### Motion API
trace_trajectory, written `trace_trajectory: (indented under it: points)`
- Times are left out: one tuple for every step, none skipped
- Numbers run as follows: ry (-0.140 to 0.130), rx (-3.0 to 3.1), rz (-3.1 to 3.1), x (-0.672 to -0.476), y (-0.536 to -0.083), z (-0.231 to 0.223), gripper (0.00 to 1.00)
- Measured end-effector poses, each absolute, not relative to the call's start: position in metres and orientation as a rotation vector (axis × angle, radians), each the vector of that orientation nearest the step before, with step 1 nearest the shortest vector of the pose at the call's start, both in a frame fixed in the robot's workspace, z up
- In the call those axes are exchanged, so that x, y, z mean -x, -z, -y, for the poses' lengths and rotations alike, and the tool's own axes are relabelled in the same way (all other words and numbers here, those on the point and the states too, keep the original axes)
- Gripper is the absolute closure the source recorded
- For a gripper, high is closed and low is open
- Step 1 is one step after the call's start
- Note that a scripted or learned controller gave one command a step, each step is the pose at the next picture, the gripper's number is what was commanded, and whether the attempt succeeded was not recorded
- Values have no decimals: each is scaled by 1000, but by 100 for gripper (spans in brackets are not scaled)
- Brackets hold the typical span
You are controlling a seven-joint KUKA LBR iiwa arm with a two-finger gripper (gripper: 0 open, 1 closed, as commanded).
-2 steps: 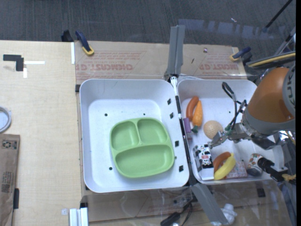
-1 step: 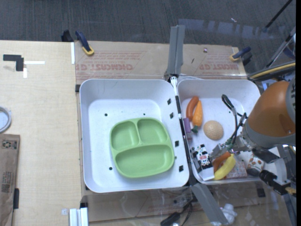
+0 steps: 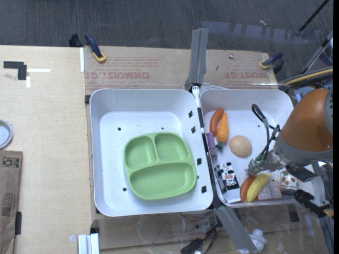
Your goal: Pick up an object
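Note:
The right bin (image 3: 275, 97) holds several small things. Two orange carrot-like pieces (image 3: 219, 124) lie near its back left, with a tan round roll (image 3: 240, 146) just in front of them. A black-and-white cow toy (image 3: 228, 177) lies at the front left. A yellow banana (image 3: 257, 186) rests at the front beside a red-orange piece (image 3: 245, 190). My gripper (image 3: 259, 165) hangs low over the bin, just above the banana's upper end and to the right of the roll. The grey wrist and orange band hide the bin's right side.
The left bin (image 3: 106, 142) holds a green divided plate (image 3: 159, 165). A purple item (image 3: 210, 141) lies against the divider wall between the bins. A thin black utensil (image 3: 258, 113) lies at the back of the right bin. A flat printed card (image 3: 271, 191) sits beside the banana.

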State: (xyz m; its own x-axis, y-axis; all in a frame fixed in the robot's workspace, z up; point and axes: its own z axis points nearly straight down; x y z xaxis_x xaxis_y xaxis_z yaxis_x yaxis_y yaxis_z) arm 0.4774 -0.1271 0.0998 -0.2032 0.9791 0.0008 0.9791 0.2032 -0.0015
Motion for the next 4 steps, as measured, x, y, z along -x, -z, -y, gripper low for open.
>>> trace_trajectory:
  points:
    - [-1, 1981, 2436, -477, -100, 127, 0]
    - [-2, 2191, 2251, -478, -191, 77, 0]
    - [-2, 2191, 2251, -478, -191, 77, 0]
    - [-4, 2224, 2219, -534, -91, 115, 0]
